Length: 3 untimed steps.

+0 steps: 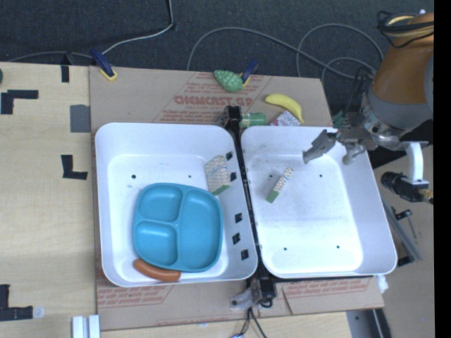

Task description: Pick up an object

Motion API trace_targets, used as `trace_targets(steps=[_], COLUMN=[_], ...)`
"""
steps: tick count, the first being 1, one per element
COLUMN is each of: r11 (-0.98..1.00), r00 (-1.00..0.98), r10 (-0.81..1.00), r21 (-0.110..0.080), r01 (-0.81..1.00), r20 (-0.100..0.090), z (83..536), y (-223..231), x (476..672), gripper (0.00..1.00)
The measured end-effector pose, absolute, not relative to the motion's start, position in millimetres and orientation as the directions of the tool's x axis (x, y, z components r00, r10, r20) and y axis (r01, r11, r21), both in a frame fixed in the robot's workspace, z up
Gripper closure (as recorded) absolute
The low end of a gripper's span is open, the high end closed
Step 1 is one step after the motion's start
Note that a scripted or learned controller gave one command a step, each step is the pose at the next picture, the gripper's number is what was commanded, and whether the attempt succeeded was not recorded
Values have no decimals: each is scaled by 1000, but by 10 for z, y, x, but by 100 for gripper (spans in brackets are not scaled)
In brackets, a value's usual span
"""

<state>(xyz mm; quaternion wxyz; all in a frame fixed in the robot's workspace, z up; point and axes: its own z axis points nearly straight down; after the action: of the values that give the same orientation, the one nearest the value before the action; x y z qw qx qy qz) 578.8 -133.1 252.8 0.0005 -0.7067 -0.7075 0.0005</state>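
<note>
Green-tipped stick [278, 186] alone in right bin [366, 210]; blue plate [177, 226], sausage [157, 271] in left bin [113, 189]; jaws spread, empty.

Two white bins [120, 189] of smooth, faintly glossy plastic sit on a printed brown cardboard sheet [190, 104] atop a pale wood-grain surface [35, 210]. A glossy blue plastic plate [177, 225] lies in the left bin. Behind, dark carpet [70, 13] looks matt and rough. The arm's orange band [402, 76] shines; the gripper [333, 147] looks dull grey metal.
</note>
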Motion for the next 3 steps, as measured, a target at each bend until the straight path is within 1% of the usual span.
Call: trace_targets(steps=[1,2,3], r11=[1,-1,0], r00=[-1,1,0], r10=[1000,1000,1000], r21=[-7,0,3], r01=[1000,1000,1000], r20=[1,-1,-3], z=[1155,860,958], y=[-1032,-988,-993], x=[5963,5981,5987], gripper=[0,0,100])
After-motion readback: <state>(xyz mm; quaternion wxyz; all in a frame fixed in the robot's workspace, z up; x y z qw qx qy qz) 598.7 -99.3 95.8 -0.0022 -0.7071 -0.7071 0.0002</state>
